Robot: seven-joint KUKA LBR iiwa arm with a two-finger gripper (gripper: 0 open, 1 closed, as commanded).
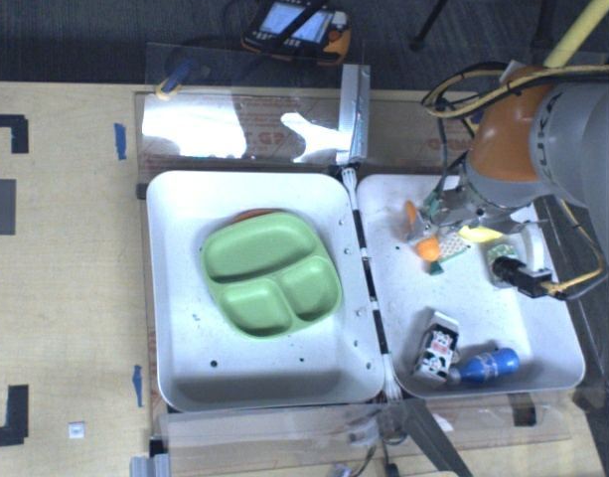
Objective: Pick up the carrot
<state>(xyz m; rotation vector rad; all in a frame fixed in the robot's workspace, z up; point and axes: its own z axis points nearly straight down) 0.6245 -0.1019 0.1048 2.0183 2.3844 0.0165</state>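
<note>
Green divided tray (272, 274) in left bin (175, 217), carrot (427, 250) in right bin (552, 356)

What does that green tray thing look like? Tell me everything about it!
The green divided plastic tray is pale green, smooth and a little shiny, with rounded corners. Raised ridges split it into three compartments: one long section across the top and two smaller ones below. It lies flat and turned at a slant in the left shallow white bin, resting on the bin's floor. Something orange peeks out from under its far edge.
</note>
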